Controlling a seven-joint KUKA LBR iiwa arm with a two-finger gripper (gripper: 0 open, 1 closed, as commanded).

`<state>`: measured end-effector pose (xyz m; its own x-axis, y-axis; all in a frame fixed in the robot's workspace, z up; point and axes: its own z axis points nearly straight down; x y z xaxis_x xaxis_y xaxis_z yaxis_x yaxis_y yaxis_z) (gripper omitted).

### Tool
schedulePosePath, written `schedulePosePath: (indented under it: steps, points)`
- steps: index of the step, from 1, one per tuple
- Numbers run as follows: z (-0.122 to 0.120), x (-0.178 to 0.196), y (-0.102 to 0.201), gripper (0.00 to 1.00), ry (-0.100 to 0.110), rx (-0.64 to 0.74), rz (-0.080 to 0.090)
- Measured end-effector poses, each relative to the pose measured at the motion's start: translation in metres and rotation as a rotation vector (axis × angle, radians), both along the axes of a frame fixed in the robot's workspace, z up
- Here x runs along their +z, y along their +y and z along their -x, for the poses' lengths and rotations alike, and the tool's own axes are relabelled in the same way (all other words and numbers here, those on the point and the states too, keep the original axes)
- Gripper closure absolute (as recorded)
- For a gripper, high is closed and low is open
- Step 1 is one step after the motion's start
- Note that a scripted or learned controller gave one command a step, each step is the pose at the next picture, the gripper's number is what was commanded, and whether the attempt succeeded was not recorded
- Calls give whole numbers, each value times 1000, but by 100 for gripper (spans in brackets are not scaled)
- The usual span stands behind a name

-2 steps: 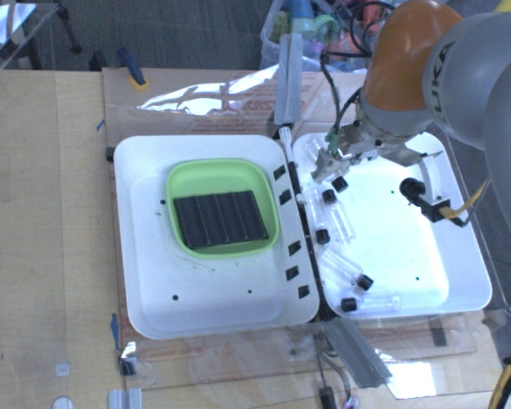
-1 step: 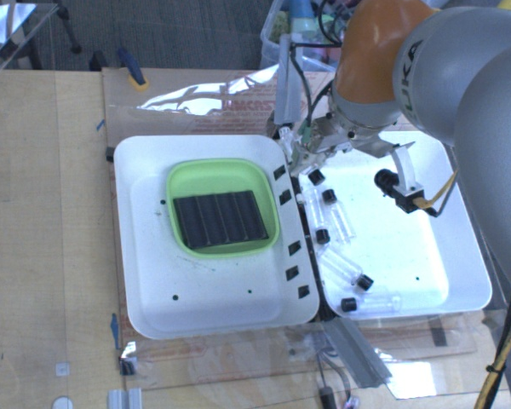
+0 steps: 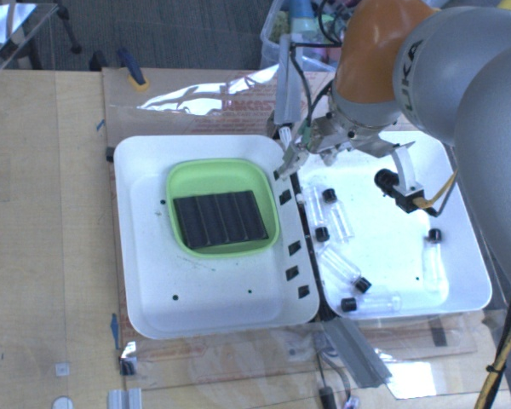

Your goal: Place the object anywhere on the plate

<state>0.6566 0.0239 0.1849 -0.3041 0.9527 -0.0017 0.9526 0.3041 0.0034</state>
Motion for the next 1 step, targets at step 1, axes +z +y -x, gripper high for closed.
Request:
schedulePosePath:
  steps: [1]
  points:
    - [27, 42, 58, 0, 0, -26, -1]
